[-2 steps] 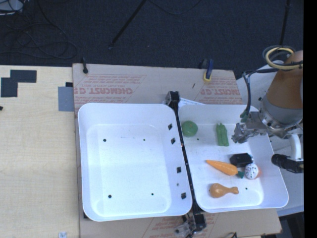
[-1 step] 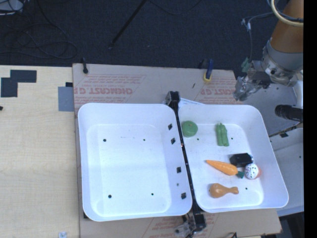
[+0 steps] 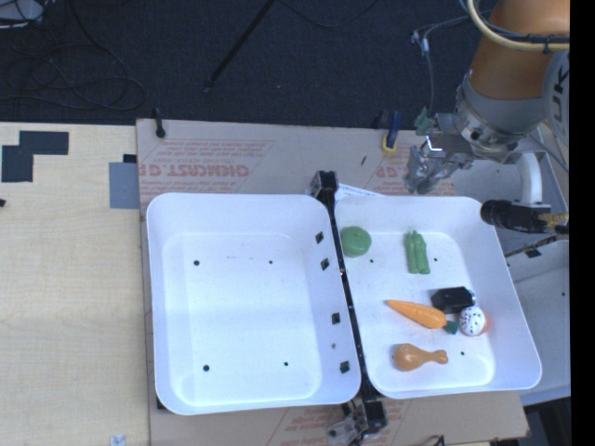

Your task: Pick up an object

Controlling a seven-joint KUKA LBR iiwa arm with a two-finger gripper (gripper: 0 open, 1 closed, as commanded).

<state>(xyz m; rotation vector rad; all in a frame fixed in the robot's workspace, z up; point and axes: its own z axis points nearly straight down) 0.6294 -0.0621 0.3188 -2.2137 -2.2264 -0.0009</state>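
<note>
Up high, the hand (image 3: 429, 167) hangs over the right bin's (image 3: 507, 277) far edge; I cannot tell its grip. Below it lie a green cucumber (image 3: 416, 252), carrot (image 3: 417, 313) and drumstick (image 3: 417, 357).

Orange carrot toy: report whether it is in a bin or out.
In. The orange carrot toy lies inside the right white bin, beside a small black block.
</note>
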